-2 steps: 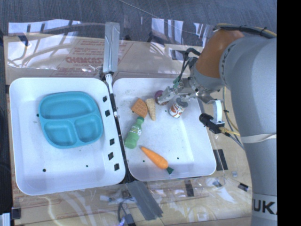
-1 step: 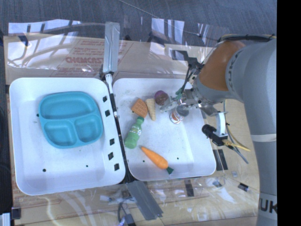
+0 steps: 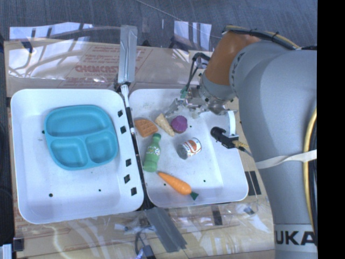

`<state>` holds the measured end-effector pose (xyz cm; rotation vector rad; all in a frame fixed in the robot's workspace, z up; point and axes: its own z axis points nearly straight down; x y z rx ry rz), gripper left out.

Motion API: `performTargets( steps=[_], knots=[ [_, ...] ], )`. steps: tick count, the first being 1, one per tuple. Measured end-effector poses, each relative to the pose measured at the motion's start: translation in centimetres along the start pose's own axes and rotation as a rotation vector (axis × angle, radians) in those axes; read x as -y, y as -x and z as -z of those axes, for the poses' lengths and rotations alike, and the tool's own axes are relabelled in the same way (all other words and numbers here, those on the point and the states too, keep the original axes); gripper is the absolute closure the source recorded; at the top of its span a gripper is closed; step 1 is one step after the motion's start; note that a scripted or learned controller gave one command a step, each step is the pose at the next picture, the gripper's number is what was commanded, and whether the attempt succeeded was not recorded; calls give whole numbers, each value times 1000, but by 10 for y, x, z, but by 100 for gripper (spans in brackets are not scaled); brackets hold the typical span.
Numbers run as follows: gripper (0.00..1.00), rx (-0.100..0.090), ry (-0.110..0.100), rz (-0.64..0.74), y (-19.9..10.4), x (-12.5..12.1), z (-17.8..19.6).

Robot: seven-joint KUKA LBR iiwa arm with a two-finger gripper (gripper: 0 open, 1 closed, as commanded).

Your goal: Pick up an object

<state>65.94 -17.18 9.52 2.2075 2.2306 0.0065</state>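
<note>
while the grey arm (image 3: 269, 117) leans in from 3 o'clock, its jaws (image 3: 180, 106) hang low over the top of the right bin (image 3: 226, 182), just beside the purple ball (image 3: 179, 124) and the pale wedge (image 3: 165, 124). can't tell from here how wide the jaws stand or whether anything sits between them; metal and cable blur together there. purple ball lies just at 6 o'clock of the jaws. orange bread-like piece (image 3: 145, 127) at 9 o'clock of the wedge, near the bin's left wall. green bottle (image 3: 152, 152) lies below it, cap up toward 12. small silver can (image 3: 189, 148) on its side near bin centre. carrot (image 3: 177, 184) lies slantwise at 6 o'clock, green end toward 4. left bin (image 3: 32, 198) holds a blue divided tray (image 3: 81, 136). both bins rest on the tabletop (image 3: 64, 69), plastic-covered.
</note>
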Motion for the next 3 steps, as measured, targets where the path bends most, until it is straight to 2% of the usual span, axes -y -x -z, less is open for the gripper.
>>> performTargets(
  steps=[1, 2, 3],
  knots=[
    [0, 0, -10, -4, 15, 100, -3],
    [100, 0, -7, 2, 14, 98, 8],
    [100, -2, 0, 4, -79, 82, 105]
  ],
)
